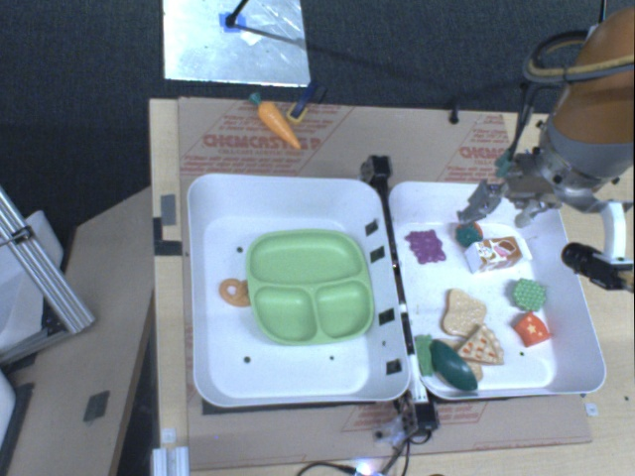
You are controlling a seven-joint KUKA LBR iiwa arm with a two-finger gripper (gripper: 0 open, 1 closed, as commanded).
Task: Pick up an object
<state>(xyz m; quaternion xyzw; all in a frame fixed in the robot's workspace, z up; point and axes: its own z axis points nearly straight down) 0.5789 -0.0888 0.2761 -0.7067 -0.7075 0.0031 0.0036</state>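
Glossy white plastic bins (298, 191) hold a matt green plastic plate (308, 286).

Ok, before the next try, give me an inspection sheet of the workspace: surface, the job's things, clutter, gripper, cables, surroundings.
Surface: bench with cardboard sheet under two white bins; left bin, right bin.
Job's things: right bin holds purple grapes, small carton, teal piece, bread slice, pizza slice, green patterned piece, red piece, dark green vegetable.
Left bin: green divided plate, pretzel.
Clutter: toy carrot on the cardboard, outside the bins.
Gripper: gripper over the right bin's far edge, near the teal piece; nothing seen held.
Cables: hoses looped at the arm.
Surroundings: foil-like sheet on dark floor.
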